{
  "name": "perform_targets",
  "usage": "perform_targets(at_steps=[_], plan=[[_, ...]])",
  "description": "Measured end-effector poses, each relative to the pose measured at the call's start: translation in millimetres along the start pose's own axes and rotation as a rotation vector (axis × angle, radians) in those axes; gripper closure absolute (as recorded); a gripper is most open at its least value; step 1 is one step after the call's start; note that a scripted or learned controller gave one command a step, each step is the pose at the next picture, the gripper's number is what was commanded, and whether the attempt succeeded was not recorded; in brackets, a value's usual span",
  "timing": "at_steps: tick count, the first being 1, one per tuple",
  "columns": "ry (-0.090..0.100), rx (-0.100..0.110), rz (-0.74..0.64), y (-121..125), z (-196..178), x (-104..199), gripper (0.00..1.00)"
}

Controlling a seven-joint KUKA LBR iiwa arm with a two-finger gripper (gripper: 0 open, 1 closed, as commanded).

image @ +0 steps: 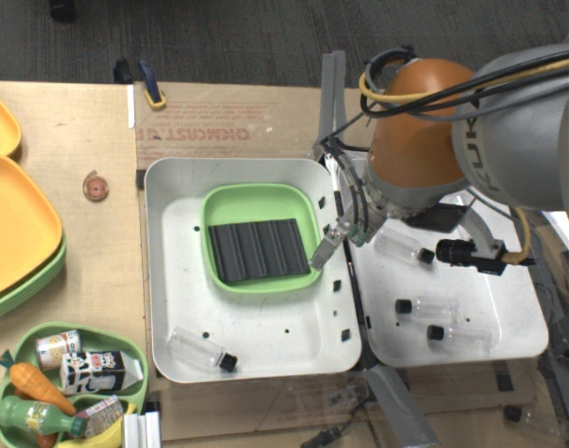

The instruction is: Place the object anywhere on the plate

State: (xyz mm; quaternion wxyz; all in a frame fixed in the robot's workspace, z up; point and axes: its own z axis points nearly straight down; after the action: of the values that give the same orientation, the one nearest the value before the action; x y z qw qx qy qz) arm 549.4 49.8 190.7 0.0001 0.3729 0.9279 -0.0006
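A green square plate [304,205] sits in the back half of the left white bin [163,250]. A dark grey ridged slab [256,250] lies flat on the plate and covers most of its floor. My gripper [328,244] hangs over the plate's right rim, just right of the slab, by the wall between the two bins. The slab's right edge stands a little apart from the gripper. The arm's orange band [417,119] and grey wrist hide the back left part of the right bin.
A clear vial with a black cap [199,351] lies at the left bin's front. The right bin [508,339] holds several clear vials [404,245]. Left of the bins are stacked yellow and green plates [19,231] and a bowl of toy food [65,385].
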Motion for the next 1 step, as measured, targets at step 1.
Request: perform_targets(at_steps=[1], plan=[[-0.001, 0.0, 0.21, 4.9, -0.3, -51.3, 0.0]])
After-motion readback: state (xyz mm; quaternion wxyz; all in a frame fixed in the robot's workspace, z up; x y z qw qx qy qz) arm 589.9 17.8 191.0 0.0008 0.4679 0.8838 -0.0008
